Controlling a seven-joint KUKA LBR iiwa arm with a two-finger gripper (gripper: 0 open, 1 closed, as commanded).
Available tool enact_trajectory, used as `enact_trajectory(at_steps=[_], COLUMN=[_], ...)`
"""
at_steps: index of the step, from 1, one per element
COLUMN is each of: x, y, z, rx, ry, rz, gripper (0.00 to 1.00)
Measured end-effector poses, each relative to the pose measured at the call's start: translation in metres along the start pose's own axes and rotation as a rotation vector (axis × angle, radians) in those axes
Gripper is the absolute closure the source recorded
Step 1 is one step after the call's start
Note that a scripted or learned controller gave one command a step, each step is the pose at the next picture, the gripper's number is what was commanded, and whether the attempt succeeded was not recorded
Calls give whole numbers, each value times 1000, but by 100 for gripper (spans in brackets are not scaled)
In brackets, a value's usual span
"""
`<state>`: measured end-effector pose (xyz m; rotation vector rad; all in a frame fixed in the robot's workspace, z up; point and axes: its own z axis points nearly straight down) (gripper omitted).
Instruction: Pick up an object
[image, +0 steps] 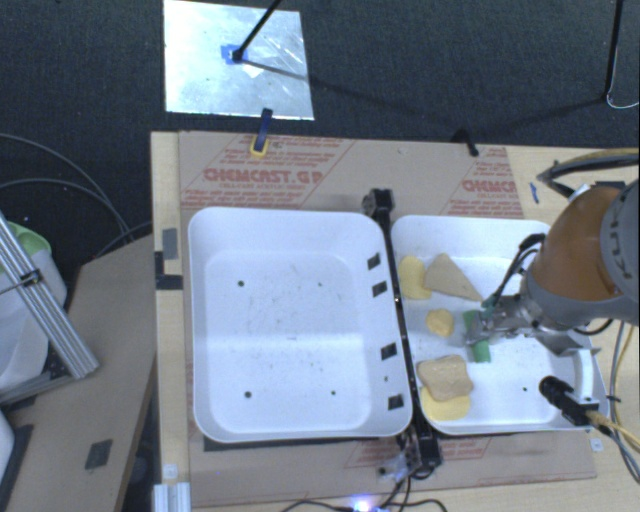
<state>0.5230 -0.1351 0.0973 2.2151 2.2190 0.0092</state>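
Observation:
The right bin (500, 410) holds several food-like pieces: a yellow lump (412, 277), a tan wedge (452, 280), a small yellow ball (440, 322), a tan bread slice (445, 376) lying on a yellow disc (447, 406), and a small green block (481, 349). My gripper (482, 325) reaches in from the right and sits low in this bin, just above the green block and right of the small yellow ball. The arm's orange band (585, 255) rises behind it. Nothing visibly sits between the gripper's tips.
The left bin (290, 320) lies beside the right one, with black clips (385, 290) along the divider between them. Both rest on a cardboard sheet (330, 170). A metal frame (40, 300) stands at the far left.

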Motion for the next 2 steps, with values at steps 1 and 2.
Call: enact_trajectory(at_steps=[1, 2], x=[87, 147], y=[21, -5], z=[-140, -214], rx=[-10, -2], ry=[3, 3], rz=[-13, -10], gripper=[100, 100])
